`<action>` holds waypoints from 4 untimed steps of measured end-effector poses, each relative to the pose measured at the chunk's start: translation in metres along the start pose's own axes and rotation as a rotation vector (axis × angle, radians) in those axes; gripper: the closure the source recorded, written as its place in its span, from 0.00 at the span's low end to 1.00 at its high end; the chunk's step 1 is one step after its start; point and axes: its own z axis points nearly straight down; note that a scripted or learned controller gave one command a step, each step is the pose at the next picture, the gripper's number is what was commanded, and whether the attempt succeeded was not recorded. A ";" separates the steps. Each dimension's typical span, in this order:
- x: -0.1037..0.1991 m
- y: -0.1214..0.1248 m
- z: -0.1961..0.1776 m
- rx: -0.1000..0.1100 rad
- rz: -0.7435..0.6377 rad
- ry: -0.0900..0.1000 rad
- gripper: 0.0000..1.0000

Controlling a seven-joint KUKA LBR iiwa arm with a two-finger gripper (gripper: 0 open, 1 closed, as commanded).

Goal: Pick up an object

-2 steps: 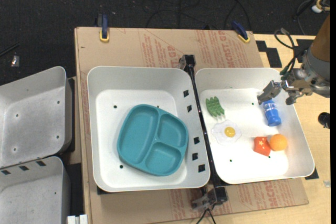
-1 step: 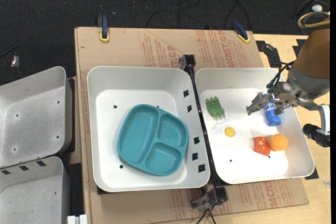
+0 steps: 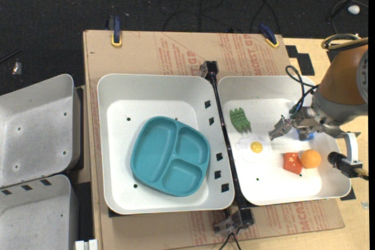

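The right bin (image 3: 275, 193) holds several small objects. A green ridged piece (image 3: 239, 119) lies at its left. A white and yellow fried-egg toy (image 3: 256, 147) sits below it. A red block (image 3: 292, 162) and an orange ball (image 3: 311, 158) lie side by side toward the front right. My gripper (image 3: 291, 126) hangs low over the bin's right half, just above the red block and to the right of the egg. Nothing shows in its grasp. A small blue bit (image 3: 304, 134) peeks out under the wrist.
The left bin (image 3: 117, 102) holds a teal divided plate (image 3: 170, 155). A black divider (image 3: 220, 126) runs between the bins. The grey arm with its orange band (image 3: 345, 82) enters from the right. White trays (image 3: 35, 120) lie off the bench at left.
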 end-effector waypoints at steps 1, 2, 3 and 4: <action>0.004 0.001 0.022 -0.003 -0.004 0.006 0.00; 0.002 0.001 0.012 -0.005 -0.003 0.000 1.00; -0.002 -0.007 -0.046 -0.009 0.000 -0.003 1.00; -0.003 -0.005 -0.097 -0.010 -0.004 -0.003 1.00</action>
